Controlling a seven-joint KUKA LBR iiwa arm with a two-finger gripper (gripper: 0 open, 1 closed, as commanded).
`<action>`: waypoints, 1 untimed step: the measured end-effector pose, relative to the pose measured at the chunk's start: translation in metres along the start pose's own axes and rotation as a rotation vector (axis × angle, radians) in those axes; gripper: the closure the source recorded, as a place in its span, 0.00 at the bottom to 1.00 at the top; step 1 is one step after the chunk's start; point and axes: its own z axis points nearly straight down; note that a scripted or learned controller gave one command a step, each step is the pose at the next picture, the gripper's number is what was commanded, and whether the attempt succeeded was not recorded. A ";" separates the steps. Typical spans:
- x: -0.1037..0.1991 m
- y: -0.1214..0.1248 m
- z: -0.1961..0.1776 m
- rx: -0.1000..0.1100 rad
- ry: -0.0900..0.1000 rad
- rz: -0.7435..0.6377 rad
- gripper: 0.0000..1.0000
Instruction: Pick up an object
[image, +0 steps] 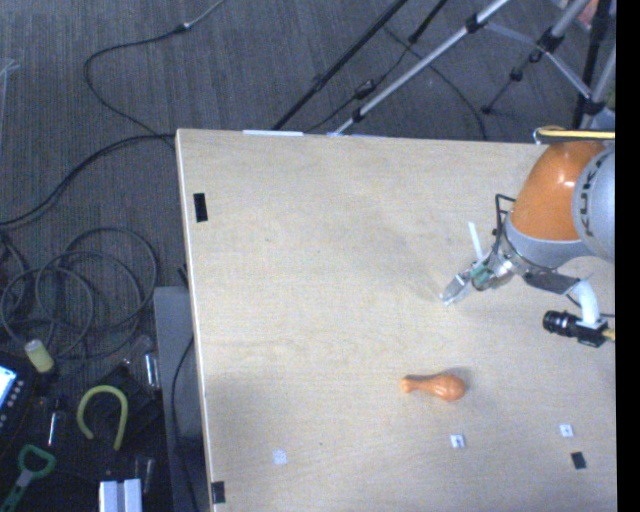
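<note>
Hovering: gripper (458, 289), above bare board, well apart from its target.
Jaws: cannot tell.
Orange pear-shaped toy (437, 386): lying near front edge.
Handling: probably light, smooth; grasp across bulb.

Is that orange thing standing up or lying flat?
Lying flat. The orange thing rests lengthwise on the bench, narrow end pointing left, apart from the gripper.
</note>
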 end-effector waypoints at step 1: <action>0.036 0.044 -0.096 -0.004 0.000 -0.016 1.00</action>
